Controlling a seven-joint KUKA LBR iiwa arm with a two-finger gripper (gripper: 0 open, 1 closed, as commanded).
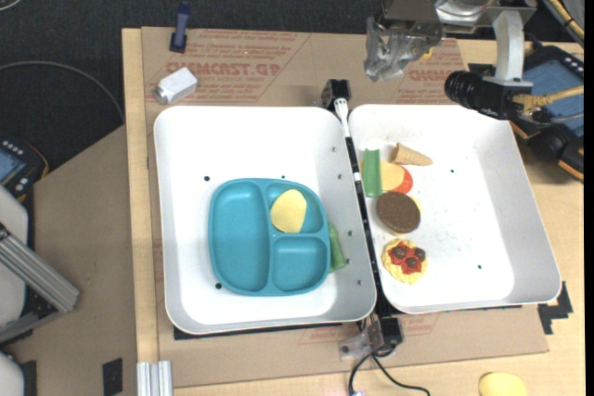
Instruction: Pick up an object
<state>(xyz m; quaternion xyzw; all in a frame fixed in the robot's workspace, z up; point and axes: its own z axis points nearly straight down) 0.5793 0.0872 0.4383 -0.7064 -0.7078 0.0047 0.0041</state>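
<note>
My gripper (394, 60) hangs high above the far edge of the bench, behind the gap between the two bins, with nothing between its fingers. In the right bin (483, 199) lie several toy foods along its left side: a green stick (371, 172), a tan wedge (409, 156), an orange-and-red piece (396, 178), a brown round patty (398, 212) and a small pizza-like disc (405, 260). The left bin (186, 199) holds a teal divided plate (264, 236) with a yellow piece (289, 210) on it. A green piece (336, 249) leans at the plate's right edge.
A white block (176, 86) and a blue object (180, 27) lie on the cardboard behind the left bin. A black clip (336, 94) sits at the far end of the bins' shared edge. A yellow object (499, 384) rests at the bench's near right.
</note>
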